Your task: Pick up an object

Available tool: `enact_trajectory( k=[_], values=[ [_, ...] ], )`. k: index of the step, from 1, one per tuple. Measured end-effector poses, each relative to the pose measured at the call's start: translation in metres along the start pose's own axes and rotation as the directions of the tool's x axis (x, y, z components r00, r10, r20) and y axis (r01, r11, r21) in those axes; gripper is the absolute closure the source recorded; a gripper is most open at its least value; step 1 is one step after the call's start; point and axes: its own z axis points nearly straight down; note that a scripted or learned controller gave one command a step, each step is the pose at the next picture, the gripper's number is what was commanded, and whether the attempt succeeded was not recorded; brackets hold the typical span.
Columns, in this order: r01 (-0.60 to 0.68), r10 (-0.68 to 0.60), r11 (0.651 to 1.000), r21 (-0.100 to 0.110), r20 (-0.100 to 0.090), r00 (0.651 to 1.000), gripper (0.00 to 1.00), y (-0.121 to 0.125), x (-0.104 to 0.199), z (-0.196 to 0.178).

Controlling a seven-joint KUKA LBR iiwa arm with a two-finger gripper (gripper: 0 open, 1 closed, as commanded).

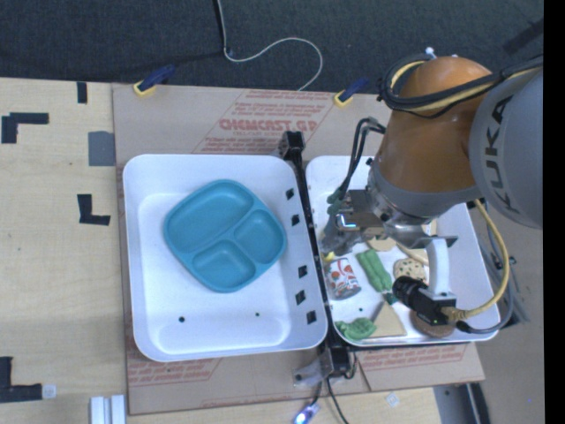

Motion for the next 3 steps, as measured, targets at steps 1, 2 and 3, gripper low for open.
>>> enact_trajectory(
  k=[1, 2, 3],
  values=[
    [0.004, -0.004, 1.000, -0.016, -0.003, 1.000, 1.00, 0.001, 0.061, -0.091],
    [-0.011, 0.011, 1.000, -0.009, 0.002, 1.000, 1.00, 0.000, -0.007, -0.097],
    [-0.002, 0.002, 1.000, -0.012, 0.000, 1.000, 1.00, 0.000, 0.017, -0.144]
  ],
)
